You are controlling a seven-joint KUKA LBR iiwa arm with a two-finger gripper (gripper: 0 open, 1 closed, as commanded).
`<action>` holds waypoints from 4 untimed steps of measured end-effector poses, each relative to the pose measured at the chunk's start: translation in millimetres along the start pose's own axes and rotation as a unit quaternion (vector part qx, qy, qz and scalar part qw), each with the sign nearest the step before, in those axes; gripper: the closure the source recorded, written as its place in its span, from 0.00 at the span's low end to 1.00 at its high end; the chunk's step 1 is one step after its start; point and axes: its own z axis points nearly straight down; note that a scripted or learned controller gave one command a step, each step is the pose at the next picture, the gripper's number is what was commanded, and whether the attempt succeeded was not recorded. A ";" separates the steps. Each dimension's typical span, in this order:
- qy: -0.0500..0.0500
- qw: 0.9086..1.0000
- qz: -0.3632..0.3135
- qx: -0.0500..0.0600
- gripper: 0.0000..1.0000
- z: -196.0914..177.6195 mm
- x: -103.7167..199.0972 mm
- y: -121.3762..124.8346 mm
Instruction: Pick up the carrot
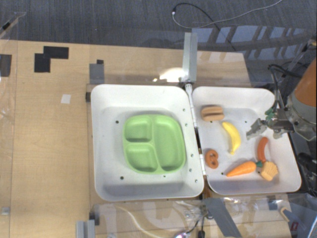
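Your carrot (242, 169) lies in the right bin (247, 95), down near its front wall, flat on its side, orange body pointing left and the green top at its right end. Everything below is placed against that carrot.

Just right of the carrot's green end you have a yellow corn piece (269, 171) — touching or nearly touching it, can't tell which. Above the corn and up-right of the carrot sits a red-orange sausage (262, 148), standing roughly upright in the view, its lower end close to the carrot top. Left of the carrot's tip is a small round orange-red piece with dark spots (212, 158), near the bin's left wall. Straight up from the carrot lies a banana (232, 136), and further up-left a burger bun (212, 113).

The hand (265, 126) hovers up-right of the carrot, above the sausage, well apart from the carrot. Its fingers look spread, nothing between them — one grey fingertip (255, 128) pokes left toward the banana.

Far left of the carrot, the left bin (99, 133) holds a green divided plate (153, 143). Both bins sit on the wooden table (44, 148). A black cable (223, 18) runs across the floor well beyond the carrot.
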 end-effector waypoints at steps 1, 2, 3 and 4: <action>-0.001 0.999 0.049 -0.002 0.00 -179.0 -7.6 17.5; -0.001 0.999 0.033 0.000 0.00 -85.3 -20.8 -5.9; 0.000 0.998 -0.069 0.001 0.00 21.5 -4.2 20.5; -0.001 0.990 -0.141 -0.001 0.00 -0.9 6.1 48.9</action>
